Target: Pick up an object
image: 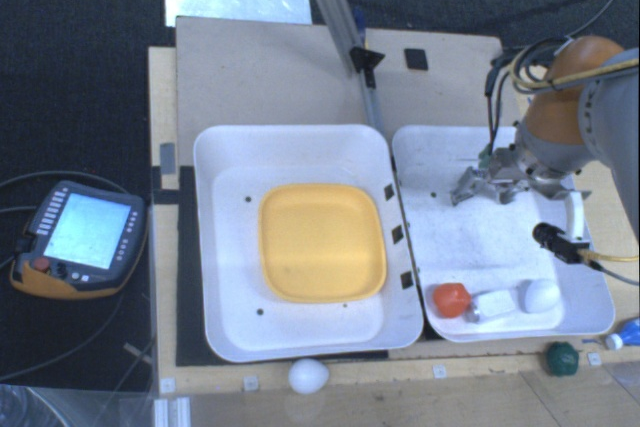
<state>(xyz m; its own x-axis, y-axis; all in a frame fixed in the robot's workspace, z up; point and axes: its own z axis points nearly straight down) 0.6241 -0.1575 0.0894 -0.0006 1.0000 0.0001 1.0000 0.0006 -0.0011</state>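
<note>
your biggest risk is the yellow plate (323, 241) in the left bin (215, 215): flat and wide, it would likely slip a two-finger pinch. the gripper (487, 185) hangs spread and released over bare floor in the right bin (440, 215), well apart from the white bottle (492, 304), white egg (541, 295) and orange ball (450, 299) crowded, perhaps touching, along the near wall, so a descent here closes on nothing.

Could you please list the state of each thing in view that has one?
Gripper: low over the right bin, holding nothing visible.
Yellow plate: flat in the left bin.
Red object: at the right bin's near edge.
Pendant: screen lit.
</note>
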